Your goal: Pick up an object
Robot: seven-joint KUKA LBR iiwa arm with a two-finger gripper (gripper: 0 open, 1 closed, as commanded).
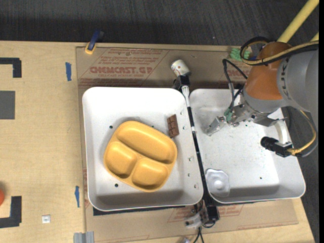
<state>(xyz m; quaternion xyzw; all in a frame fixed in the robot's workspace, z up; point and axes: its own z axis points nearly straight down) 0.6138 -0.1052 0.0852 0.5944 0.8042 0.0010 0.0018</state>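
At the near edge of the right bin a small clear lid-like piece lies in the near-left corner. Left of it, the left bin holds a yellow divided tray that takes up much of the floor, tilted a little, with a small brown block just beside its far-right rim, close to the wall between the bins. Farther back, the pincer hangs low over the far-left part of the right bin, well apart from the clear piece and holding nothing; whether its tips are spread or pressed together I cannot tell at this angle. Beyond the bins a white knob sits on the surface.

The step in hand looks like choosing and approaching a target. The clear piece is nearest, but flat and probably slippery: come straight down, straddle one edge, close slowly. The block likely grips more easily, though the wall crowds it.
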